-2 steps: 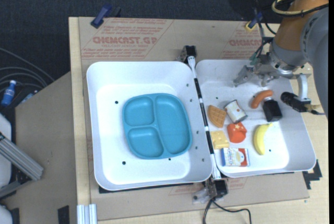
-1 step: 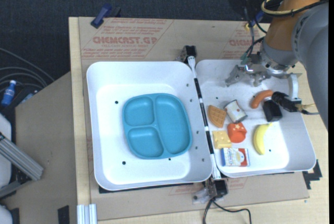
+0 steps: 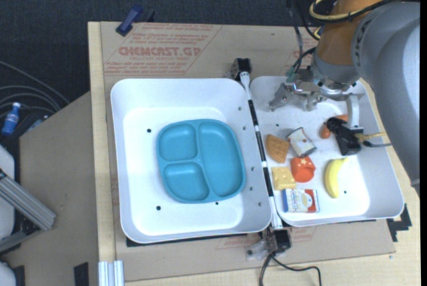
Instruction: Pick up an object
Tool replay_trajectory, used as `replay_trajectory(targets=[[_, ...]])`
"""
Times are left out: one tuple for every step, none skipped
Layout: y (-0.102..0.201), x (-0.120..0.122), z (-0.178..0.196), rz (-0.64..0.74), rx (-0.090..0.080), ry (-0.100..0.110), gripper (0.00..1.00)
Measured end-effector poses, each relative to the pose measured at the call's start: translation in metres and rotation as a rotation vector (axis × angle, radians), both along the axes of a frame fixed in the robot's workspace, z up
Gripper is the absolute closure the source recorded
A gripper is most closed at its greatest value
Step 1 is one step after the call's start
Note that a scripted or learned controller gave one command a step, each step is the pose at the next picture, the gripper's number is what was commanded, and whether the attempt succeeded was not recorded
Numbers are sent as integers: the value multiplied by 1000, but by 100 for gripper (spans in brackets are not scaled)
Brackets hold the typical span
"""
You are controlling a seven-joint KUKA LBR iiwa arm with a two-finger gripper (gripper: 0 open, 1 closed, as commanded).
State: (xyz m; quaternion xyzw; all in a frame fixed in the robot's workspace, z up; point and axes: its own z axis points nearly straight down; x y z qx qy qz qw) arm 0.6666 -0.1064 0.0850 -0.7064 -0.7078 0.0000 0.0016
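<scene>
My gripper (image 3: pixel 295 99) hangs over the back part of the right bin (image 3: pixel 380 201), its two grey fingers spread apart with nothing between them. Just in front of it lie a small white and brown box (image 3: pixel 301 142) and a tan bread-like piece (image 3: pixel 277 147). Nearer the front are a red tomato-like toy (image 3: pixel 303 169), a yellow cheese slice (image 3: pixel 283 178), a yellow banana (image 3: pixel 335 178) and a small red and white carton (image 3: pixel 299 201). A small orange piece (image 3: pixel 325 131) lies to the gripper's right, partly hidden.
The left bin (image 3: pixel 133 111) holds a blue divided plate (image 3: pixel 200 159). A black clip (image 3: pixel 241 68) sits at the back where the bins meet. The arm's orange band (image 3: pixel 340 38) and grey body rise at the right. A blue object (image 3: pixel 130 20) lies off the bench.
</scene>
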Motion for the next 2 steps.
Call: replay_trajectory(targets=[[8,-73,-1,-3,-1,0,0],[8,-72,10,-4,-1,-2,100]])
